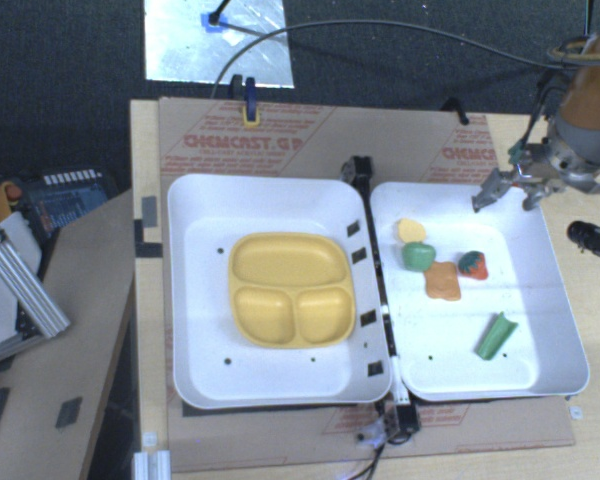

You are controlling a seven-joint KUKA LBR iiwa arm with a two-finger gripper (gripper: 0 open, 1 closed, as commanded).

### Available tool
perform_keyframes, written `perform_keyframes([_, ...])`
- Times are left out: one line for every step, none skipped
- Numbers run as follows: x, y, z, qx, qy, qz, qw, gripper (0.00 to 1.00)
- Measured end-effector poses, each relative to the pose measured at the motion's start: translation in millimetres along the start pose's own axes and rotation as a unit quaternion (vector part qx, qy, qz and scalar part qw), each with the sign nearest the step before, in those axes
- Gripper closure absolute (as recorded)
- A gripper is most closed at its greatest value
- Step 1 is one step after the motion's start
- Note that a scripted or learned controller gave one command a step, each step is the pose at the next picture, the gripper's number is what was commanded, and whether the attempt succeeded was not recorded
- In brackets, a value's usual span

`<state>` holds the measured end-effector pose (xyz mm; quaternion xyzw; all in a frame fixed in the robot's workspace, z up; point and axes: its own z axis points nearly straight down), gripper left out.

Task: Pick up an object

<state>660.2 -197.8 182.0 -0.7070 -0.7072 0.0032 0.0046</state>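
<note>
The right bin [540, 298] holds several small toy foods. A pale yellow piece [411, 231] lies near its upper left, with a green round piece [418, 257] just below it. An orange flat piece [442, 282] and a red-and-green strawberry-like piece [471, 263] sit in the middle. A green elongated piece [496, 335] lies lower right. My gripper [507, 194] hangs over the bin's upper right rim, its two fingers spread open with nothing between them, well apart from the toys.
The left bin [195, 268] carries a yellow three-compartment plate [288, 288]. A clamp bar [370, 268] runs between the bins. Cables cross above the bench. Electronics and an aluminium rail sit at the far left.
</note>
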Motion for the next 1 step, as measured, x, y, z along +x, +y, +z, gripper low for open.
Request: perform_keyframes([0.8, 2.9, -9.6, -0.006, -0.001, -0.001, 1.0, 0.0])
